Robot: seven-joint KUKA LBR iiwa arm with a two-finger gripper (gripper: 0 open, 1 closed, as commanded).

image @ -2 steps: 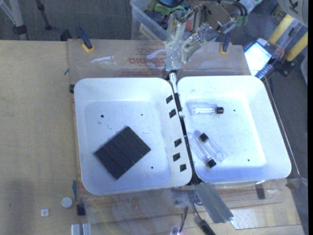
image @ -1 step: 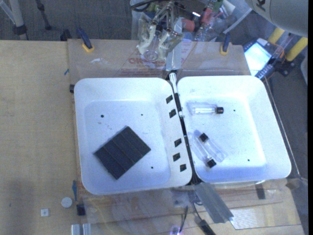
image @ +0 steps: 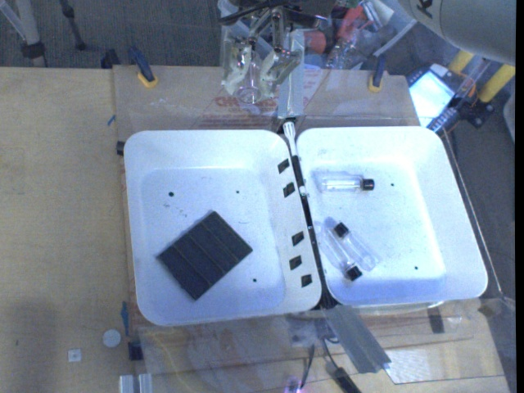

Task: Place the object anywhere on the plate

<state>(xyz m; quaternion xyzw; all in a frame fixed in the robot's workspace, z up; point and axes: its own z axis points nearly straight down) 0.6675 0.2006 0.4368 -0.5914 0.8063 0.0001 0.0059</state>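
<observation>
Two clear tubes point(image: 346, 184) point(image: 345, 250) lie in the right bin point(image: 426, 219), far from the dark plate point(image: 204, 254). Jaws point(image: 264, 64) hang high; their opening cannot be told. Round tubes could roll away.

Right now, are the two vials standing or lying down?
Both lying down: upper vial and lower vial rest on their sides on the right bin floor, black caps sideways.
</observation>
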